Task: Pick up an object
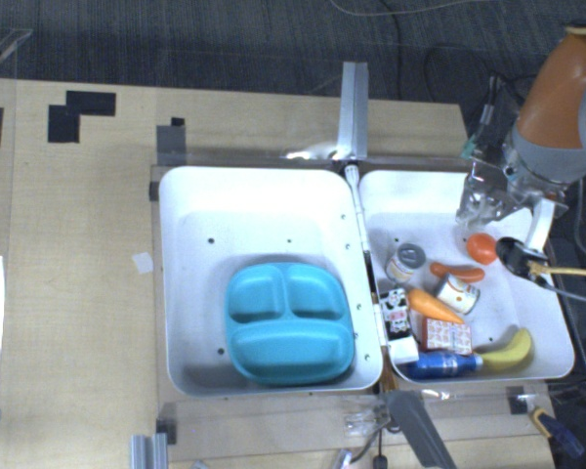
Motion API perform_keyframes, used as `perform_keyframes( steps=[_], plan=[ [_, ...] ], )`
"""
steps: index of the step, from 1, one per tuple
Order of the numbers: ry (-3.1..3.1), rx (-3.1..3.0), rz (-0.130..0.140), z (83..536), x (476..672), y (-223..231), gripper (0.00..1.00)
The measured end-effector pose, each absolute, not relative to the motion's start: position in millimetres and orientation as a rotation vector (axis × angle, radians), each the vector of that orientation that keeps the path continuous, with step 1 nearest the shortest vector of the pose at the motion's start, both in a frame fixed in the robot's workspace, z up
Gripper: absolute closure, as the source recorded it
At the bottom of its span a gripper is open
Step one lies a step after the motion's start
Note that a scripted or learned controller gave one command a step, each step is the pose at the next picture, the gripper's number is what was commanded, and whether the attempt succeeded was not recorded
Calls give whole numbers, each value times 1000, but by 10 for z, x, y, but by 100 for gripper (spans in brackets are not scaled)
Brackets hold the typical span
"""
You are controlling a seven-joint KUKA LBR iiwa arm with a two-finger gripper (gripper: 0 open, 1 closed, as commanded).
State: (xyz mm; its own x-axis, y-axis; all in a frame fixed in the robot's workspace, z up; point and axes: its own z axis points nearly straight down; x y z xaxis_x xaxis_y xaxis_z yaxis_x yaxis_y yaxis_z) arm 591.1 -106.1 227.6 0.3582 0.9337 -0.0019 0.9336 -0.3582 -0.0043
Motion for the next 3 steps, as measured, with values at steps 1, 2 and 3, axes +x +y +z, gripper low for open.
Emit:
perform_keyframes(
  steps=[1, 2, 3],
  plan=[
    [-1765, -2596, 4, 2438, 5389, -966, 100],
    [-1414, -2800, 9, 1626, 5460, -1178, 100],
    [-1418, -2820, -27, 1339, 5374, -1142, 100]
  ],
)
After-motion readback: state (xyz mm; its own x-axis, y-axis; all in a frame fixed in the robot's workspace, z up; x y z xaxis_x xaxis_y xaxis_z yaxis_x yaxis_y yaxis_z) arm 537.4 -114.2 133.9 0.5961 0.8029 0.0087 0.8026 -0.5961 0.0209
